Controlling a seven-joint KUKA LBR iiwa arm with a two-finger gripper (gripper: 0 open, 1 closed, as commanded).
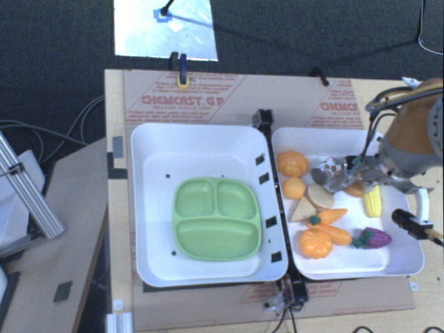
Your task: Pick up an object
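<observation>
Two white bins sit side by side on the surface (229,92). The left bin (149,186) holds a green plate (216,218). In the right bin (402,255), the end effector (336,174) hangs above the toy food (326,217), near the corn (372,201); its grip state cannot be determined.

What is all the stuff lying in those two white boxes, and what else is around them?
left bin: one, white, left half of the bench
divided plate: one, green, inside the left bin
right bin: one, white, right half
toy oranges: two, orange, right bin's upper left
toy carrots: two, orange, right bin's middle
toy pumpkin: one, orange, near front
toy grapes: one bunch, purple, front right
toy corn: one, yellow, right
clamp: one, blue-yellow, back edge
arm: one, grey-orange, right
hand: one, metallic, over the right bin
</observation>
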